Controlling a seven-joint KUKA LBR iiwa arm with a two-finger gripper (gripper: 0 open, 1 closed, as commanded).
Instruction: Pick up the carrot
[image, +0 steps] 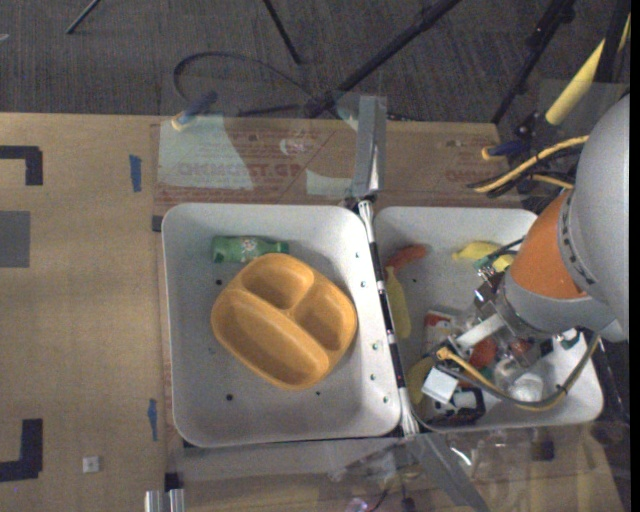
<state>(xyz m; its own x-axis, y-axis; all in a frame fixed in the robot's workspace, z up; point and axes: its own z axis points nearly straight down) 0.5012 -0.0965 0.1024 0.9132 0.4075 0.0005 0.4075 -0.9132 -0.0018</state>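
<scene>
Gripper (478, 362), state unclear, low in right bin (440, 222); carrot (407, 256) well up-left.

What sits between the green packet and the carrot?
In the camera view, the divider wall separating the bins lies between the green packet and the carrot, plus bare white bin floor.

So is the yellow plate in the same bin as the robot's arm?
No, the yellow plate lies in the left bin, while the arm reaches into the right bin.

Yellow-orange divided plate (284, 320), green packet (249, 247) — both in a white bin (190, 330) — orange-red carrot (407, 256).
</scene>
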